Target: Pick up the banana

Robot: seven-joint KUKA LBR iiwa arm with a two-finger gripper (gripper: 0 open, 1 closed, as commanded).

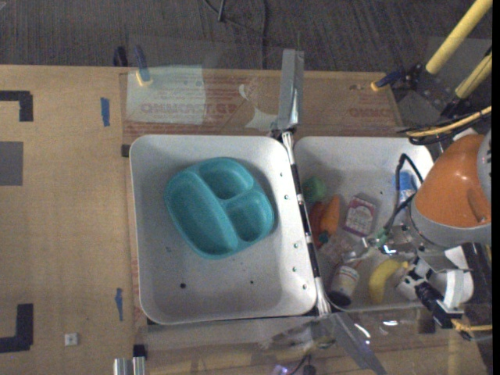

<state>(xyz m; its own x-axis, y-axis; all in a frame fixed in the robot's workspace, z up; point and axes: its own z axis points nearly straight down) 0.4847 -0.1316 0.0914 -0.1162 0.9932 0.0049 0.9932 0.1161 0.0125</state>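
The yellow banana (380,280) lies near the front edge of the right bin (355,153), curved and pointing toward the front. My gripper (396,250) hangs just above the banana's upper end, under the orange wrist band at the bin's right side. The arm covers the right part of the bin. Nothing shows as lifted off the bin floor.
Left of the banana stand a small bottle (344,276), a pink-and-white packet (360,214), an orange carrot-like piece (331,214), a red piece (316,212) and a green item (315,188). The left bin (156,287) holds a teal divided plate (219,206).
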